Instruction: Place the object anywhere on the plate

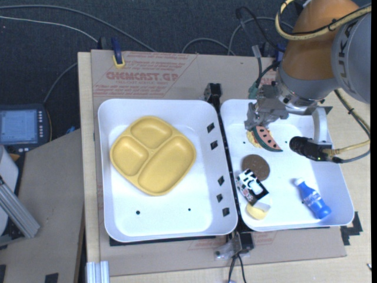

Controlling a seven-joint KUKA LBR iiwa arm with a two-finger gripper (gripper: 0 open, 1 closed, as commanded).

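A yellow three-compartment plate (153, 155) is lying in the left bin (112, 211), turned so its corners are pointing diagonally, with the two smaller sections toward the far left and the large section toward the near right.

The arm is reaching in from the right, and its gripper (260, 122) is hanging over the far left part of the right bin (339, 214). Its grey fingers are pointing down at a watermelon slice (267, 140), a curved wedge whose long axis is running from the far left toward the near right, with the red flesh facing up and the rind along its lower edge. The fingertips are sitting at the slice's far-left end; whether they are gripping it or how far apart they are standing is not readable from this angle.

Nearer the camera in the same bin, a brown round disc (257, 165) is lying just beside a black-and-white item (252, 185), with a pale yellow piece (257, 210) below that. A blue bottle (312, 199) is lying on its side toward the near right, cap pointing to the far left.
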